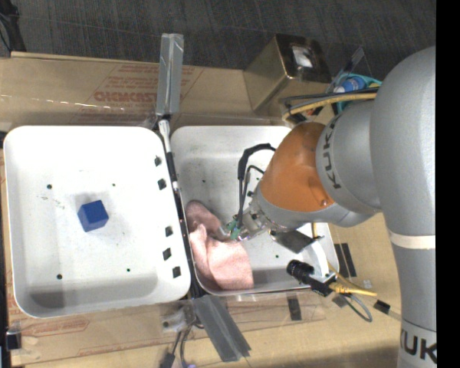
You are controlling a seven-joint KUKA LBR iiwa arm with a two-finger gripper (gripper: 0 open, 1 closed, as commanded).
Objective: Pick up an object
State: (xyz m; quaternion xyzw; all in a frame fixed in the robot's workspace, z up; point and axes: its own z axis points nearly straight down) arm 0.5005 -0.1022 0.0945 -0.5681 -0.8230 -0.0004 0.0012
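A pink cloth (215, 253) lies crumpled in the right bin (207, 159), against its left wall and front edge. A blue cube (93, 215) sits alone in the left bin (31, 152), left of the middle. My gripper (238, 230) reaches down into the right bin from under the orange wrist band, its tip right at the cloth's upper right edge. The wrist hides most of the fingers, and I cannot make out anything between them.
A metal divider bar (169, 75) runs between the two bins at the back. A brown box (287, 67) and cables stand behind the right bin. The grey arm covers the right bin's right half. Cardboard lies under both bins.
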